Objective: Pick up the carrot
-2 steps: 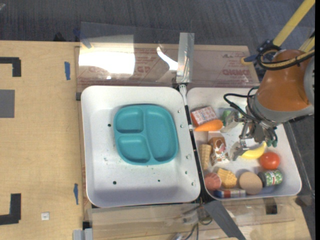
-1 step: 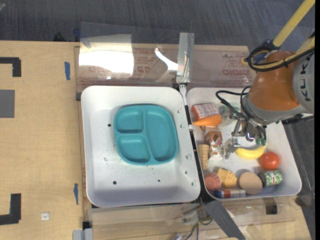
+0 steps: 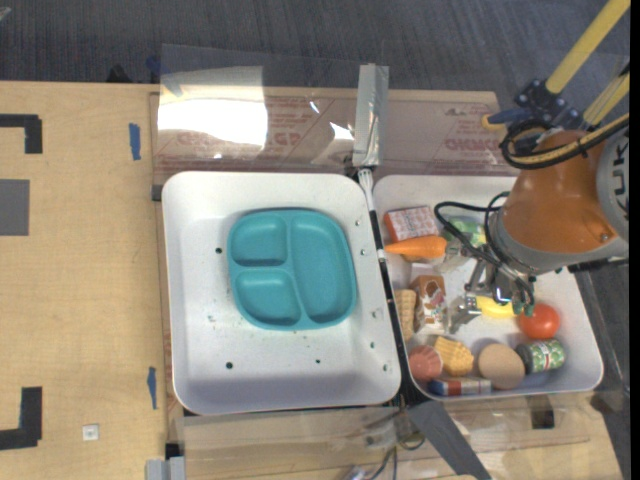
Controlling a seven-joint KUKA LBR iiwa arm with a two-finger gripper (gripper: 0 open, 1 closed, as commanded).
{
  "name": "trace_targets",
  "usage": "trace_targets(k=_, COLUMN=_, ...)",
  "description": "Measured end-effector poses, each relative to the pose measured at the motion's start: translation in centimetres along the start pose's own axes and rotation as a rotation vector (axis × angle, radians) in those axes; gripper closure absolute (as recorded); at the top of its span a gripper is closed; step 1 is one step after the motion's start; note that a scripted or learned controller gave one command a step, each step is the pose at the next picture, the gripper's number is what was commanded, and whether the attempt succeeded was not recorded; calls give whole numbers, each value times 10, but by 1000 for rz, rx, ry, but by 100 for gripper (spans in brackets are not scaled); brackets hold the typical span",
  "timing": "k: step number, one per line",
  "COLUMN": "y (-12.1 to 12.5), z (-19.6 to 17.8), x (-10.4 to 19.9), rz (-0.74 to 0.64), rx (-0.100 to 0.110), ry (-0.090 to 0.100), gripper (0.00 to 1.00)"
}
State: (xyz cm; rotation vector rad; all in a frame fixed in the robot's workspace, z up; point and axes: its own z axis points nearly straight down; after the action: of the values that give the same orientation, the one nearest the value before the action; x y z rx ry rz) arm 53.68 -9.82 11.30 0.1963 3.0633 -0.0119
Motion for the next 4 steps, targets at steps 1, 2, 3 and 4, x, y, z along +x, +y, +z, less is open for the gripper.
trace_targets(k=1, y=25, z=-72, x=-52, rz=213, rx=3, ry=63, gripper=0)
trace_targets(k=2, y=18, z=3, x=-83, rz=151, rx=0, ry=42, gripper=0)
trace_targets(k=3, y=13, z=7, x=-87, rz=152, rx=-4, ry=19, gripper=0)
trace_targets(k=4, y=15, z=7, x=-91, rz=160, rx=-1, ry=23, gripper=0)
